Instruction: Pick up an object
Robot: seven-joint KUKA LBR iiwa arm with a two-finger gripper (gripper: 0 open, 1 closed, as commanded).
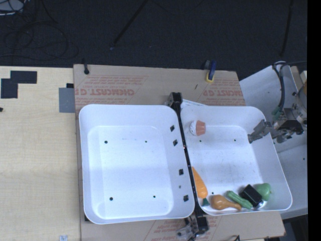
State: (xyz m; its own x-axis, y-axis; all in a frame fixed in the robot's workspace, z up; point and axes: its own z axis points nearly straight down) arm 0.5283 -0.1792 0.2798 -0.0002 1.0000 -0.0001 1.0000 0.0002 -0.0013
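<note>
My gripper [259, 130] hangs over the right rim of the right bin [228, 115], at about the height of the bin's upper half, with nothing visibly in it. Inside that bin, a small orange and white cup-shaped object [198, 128] lies near the upper left corner. An orange carrot-like piece [200, 184] rests against the left wall lower down. Along the bottom edge lie a yellow-orange gourd [221, 202], a long green piece [238, 200], a black block [251, 195] and a round green object [263, 190].
The left bin [85, 134] sits beside the right one, joined along a black divider [181, 149]. Both rest on a cardboard sheet [150, 84]. Cables and arm hardware [288, 119] stand at the right edge.
</note>
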